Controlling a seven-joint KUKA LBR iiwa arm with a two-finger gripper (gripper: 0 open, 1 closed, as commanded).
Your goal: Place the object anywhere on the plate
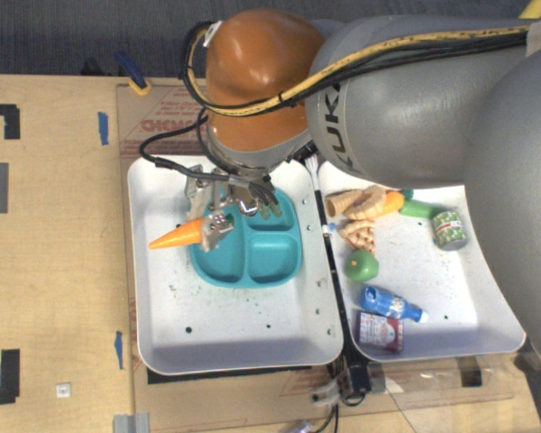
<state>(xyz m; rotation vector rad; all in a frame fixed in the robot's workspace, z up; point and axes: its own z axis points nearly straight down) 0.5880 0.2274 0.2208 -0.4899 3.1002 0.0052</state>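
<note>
A teal divided plate (261,255) lies in the left white bin (162,332). An orange toy carrot (176,235) pokes out to the left past the plate's left rim, tip pointing left. Its thick end sits between the metal fingers of my gripper (212,225), which is shut on it above the plate's left edge. The orange wrist band and grey arm cover the bin's far side and hide the plate's far rim.
The right bin (487,314) holds several items: tan cones (356,203), a green can (449,228), a green round fruit (362,265), a blue bottle (392,305) and a red-and-white packet (380,332). A divider (329,269) separates the bins.
</note>
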